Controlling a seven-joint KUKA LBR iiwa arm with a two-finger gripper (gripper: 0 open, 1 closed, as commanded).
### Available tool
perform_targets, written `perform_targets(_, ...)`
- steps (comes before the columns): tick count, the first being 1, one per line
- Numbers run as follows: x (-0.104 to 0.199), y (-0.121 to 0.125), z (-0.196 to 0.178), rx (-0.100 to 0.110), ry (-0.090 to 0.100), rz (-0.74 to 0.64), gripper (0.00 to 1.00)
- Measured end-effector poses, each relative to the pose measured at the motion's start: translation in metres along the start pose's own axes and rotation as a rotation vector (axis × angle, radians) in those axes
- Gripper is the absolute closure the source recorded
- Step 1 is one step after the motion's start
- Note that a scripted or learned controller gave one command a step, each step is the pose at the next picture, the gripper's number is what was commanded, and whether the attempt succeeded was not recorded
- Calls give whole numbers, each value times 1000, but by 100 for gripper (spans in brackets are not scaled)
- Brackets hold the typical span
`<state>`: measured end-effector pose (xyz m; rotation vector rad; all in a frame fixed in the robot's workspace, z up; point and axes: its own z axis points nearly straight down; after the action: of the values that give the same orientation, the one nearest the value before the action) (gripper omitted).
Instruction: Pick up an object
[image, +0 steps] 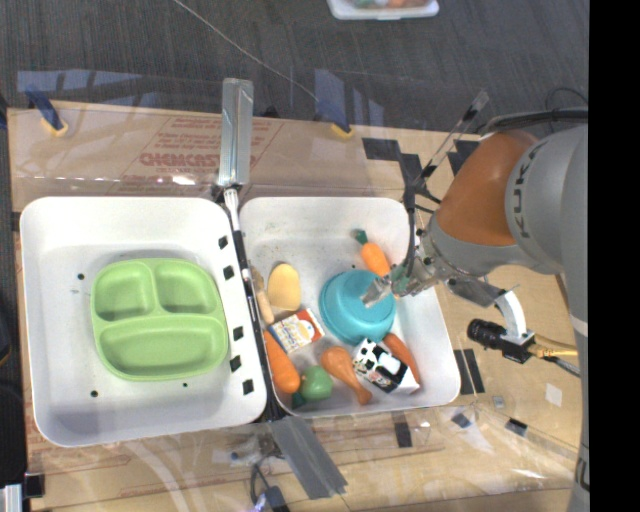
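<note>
Seemingly mid-reach, the KUKA arm's gripper (392, 287) hangs low over the right bin (330, 215), its tip at the near rim of a blue bowl (354, 306); whether the fingers are parted or closed cannot be told from above, and nothing is seen between them. The bowl looks the likeliest target. To take it well, one finger should likely go inside the rim and one outside, pinching the thin wall, with a straight lift to spare the neighbours. Just beyond the hand lies a small carrot (372, 256); on the near side, close below the bowl, sit a black-and-white cow-patterned carton (378, 367) and another carrot (402, 350). Further left of the hand rest a yellow egg-shaped toy (284, 287), a small food box (297, 331) with unreadable print, a long carrot (282, 368) and a green pepper (317, 384). Well left, the other bin (45, 300) holds a green divided plate (158, 318). Part of "KUKA" shows on the arm; red lettering on the cardboard (130, 150) beneath is too faint to read.
</note>
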<state>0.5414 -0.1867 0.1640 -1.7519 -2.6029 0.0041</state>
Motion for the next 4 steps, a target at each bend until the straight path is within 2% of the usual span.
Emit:
perform_targets(1, -34, 31, 37, -42, -19, 293, 100)
perform_targets(2, -33, 29, 42, -34, -15, 294, 0)
perform_targets(3, -8, 37, 36, -14, -2, 801, 0)
perform_targets(4, 7, 89, 47, -25, -3, 1069, 0)
